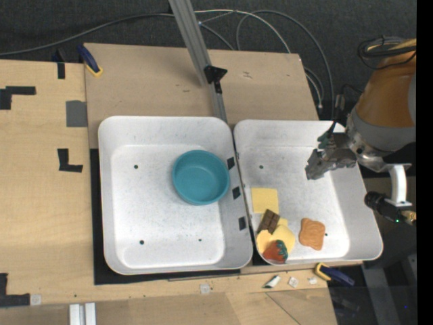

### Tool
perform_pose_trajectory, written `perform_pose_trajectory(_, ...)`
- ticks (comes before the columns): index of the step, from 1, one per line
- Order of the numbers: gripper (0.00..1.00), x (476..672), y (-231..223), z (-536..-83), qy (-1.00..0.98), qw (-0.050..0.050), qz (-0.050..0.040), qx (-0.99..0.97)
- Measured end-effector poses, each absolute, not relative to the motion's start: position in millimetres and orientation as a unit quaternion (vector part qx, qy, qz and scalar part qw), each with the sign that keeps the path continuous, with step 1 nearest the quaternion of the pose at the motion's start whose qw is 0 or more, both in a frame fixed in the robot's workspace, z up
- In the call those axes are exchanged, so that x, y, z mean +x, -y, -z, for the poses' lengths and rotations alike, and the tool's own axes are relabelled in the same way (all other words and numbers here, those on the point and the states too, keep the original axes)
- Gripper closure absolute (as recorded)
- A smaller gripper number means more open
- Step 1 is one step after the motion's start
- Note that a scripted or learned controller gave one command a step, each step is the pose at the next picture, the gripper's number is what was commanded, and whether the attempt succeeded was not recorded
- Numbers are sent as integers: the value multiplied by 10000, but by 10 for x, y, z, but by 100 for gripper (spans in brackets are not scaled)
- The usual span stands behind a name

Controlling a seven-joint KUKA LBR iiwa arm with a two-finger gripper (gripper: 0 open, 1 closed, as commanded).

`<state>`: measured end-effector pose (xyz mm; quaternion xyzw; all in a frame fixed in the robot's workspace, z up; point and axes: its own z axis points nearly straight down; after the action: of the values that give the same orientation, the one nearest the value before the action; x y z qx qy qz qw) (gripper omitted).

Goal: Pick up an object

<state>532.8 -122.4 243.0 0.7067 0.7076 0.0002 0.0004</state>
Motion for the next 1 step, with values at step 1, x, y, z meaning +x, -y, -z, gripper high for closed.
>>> perform_pose_trajectory(1,100,5443,763,-2475,-7093,-10,-3,7049)
